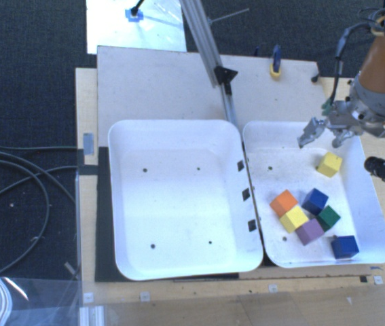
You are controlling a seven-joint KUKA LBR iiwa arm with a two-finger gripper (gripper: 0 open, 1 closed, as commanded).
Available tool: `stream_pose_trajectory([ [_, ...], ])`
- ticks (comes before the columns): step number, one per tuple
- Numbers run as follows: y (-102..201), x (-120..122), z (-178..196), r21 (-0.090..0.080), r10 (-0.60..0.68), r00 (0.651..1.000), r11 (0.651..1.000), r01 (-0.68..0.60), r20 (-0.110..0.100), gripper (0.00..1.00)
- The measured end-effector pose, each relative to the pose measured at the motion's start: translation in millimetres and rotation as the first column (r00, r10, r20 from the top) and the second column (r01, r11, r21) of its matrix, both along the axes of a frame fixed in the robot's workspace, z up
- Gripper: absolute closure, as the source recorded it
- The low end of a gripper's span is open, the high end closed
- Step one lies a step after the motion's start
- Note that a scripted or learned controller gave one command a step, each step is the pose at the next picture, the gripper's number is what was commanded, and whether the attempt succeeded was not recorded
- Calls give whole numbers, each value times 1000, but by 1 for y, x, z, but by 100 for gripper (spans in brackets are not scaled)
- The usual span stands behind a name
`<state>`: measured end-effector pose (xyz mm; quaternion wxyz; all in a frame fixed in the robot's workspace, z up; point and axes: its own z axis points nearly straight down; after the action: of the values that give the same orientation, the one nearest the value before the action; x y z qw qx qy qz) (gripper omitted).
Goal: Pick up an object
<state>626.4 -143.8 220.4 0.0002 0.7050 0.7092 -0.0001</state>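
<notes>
My gripper [325, 136] hangs over the back of the right bin [268, 156], its two fingers spread apart with nothing between them. A yellow cube [329, 164] lies just below and slightly right of the fingertips, apart from them. Nearer the front of the same bin sits a cluster: an orange cube [284, 202], a yellow cube [293, 219], a blue cube [316, 200], a green cube [328, 217] and a purple cube [309, 231]. Another blue cube [345, 246] rests at the front right corner.
The left bin [121, 182] stands beside the right one, joined by black clips along the shared wall. A slanted metal pole [202, 32] crosses the bench behind the bins. Cables lie on the dark floor at left.
</notes>
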Motion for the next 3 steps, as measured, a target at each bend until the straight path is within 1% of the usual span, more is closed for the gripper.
stream_pose_trajectory([
  [1, -60, -51, 81, -6, -10, 1000, 1000, 10, 8, 0],
  [2, -25, -85, -27, 4, -4, 1000, 1000, 4, -8, 0],
  [3, -40, 14, -80, 0, 1, 1000, 1000, -1, 3, 0],
])
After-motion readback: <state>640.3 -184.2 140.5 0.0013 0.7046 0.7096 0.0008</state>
